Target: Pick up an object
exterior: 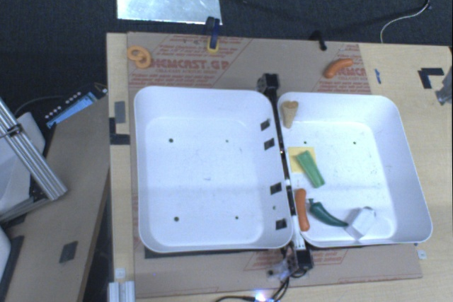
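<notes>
Looking down on the counter (396,56), you see the right bin (396,152) holding a green block (309,167) on a yellow card (303,158), a carrot (302,208), a dark green pepper (327,213) and a cone (289,112). The left bin (205,166) adjoins it. You cannot tell the gripper state.

I count two white bins — left bin (205,166) and right bin (396,152). The right one holds six items: cone (289,110), yellow card (303,158), green block (309,169), orange carrot (302,208), dark green pepper (327,213), white piece (360,221). Outside — one orange sausage (338,68), one pretzel (139,56).
</notes>
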You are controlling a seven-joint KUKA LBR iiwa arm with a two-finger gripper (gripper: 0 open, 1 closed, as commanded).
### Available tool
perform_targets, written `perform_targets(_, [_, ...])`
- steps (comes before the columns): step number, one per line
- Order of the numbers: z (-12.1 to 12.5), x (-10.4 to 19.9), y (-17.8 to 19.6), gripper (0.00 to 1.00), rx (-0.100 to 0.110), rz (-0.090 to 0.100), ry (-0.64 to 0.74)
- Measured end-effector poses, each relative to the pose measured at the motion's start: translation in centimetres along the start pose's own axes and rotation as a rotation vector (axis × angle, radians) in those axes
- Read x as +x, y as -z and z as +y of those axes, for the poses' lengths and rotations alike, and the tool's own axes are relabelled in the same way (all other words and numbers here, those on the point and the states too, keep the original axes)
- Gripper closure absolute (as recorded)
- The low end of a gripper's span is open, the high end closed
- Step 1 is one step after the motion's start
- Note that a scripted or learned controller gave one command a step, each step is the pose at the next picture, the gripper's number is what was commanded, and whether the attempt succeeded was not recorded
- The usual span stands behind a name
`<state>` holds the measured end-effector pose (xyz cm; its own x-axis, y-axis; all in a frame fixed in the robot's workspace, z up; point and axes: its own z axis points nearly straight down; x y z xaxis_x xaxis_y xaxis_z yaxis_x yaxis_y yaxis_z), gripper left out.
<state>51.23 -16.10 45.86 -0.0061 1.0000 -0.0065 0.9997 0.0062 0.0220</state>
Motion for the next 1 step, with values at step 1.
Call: perform_targets(1, [-2.53, 3.72, 2.15, 1.00, 0.016, 0.006, 0.001])
